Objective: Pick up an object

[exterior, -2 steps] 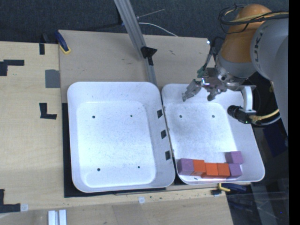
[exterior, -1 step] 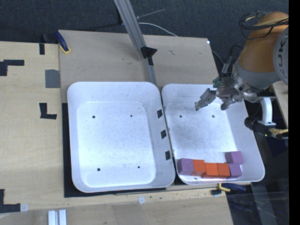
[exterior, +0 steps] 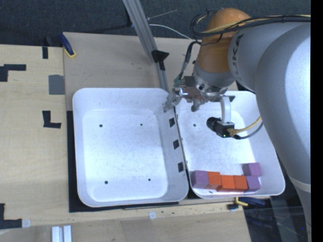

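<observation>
My claw (exterior: pixel 187 96) hangs over the far left corner of the right bin (exterior: pixel 262 150), close to the ridge where the two bins meet, and from this slanted look down I cannot tell how it stands, because my own wrist and the orange band (exterior: pixel 218 37) above it cover most of it. Nothing shows in its grip. A small black unit (exterior: pixel 218 126) with a yellowish cable hangs off my wrist over the middle of the same bin. The things I could pick lie well apart from my claw, at the near edge of the right bin: a purple block (exterior: pixel 200 178) at the left end of a row, then an orange block (exterior: pixel 214 180) touching it, then a second orange block (exterior: pixel 235 182), and at the right end two more purple blocks (exterior: pixel 252 176), one seeming to sit just behind or on top of the other; I cannot say which. The whole row is pressed against the bin's near wall. The left bin (exterior: pixel 81 135) lies beside it, its white floor speckled and marked with a few dark dots. Both bins rest on the pale wooden surface (exterior: pixel 30 150), which carries some black tape marks (exterior: pixel 48 119) and a grey patch (exterior: pixel 56 84) on its left. A slanted metal rail (exterior: pixel 144 32) runs down from the top toward the far corner where the bins meet.
</observation>
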`<state>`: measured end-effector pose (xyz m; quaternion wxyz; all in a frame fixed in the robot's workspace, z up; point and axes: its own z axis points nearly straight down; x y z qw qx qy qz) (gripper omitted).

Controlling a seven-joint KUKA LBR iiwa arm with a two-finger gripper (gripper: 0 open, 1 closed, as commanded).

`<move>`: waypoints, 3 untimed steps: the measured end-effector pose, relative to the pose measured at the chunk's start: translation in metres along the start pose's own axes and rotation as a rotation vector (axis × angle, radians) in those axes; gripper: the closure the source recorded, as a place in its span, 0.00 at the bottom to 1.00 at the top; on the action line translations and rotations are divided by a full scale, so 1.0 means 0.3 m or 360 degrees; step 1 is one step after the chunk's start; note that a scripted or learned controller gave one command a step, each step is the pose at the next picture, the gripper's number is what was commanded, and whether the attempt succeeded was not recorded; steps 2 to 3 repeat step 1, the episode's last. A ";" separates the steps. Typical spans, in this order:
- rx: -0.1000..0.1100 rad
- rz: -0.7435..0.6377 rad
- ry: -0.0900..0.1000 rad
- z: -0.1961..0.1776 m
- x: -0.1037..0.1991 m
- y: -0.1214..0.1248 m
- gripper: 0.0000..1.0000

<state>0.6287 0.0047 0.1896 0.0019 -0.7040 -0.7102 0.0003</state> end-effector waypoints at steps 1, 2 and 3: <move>-0.0006 0.0003 0.0000 -0.007 0.165 0.131 0.00; -0.0006 0.0003 0.0000 -0.007 0.165 0.131 0.00; -0.0006 0.0003 0.0000 -0.007 0.165 0.131 0.00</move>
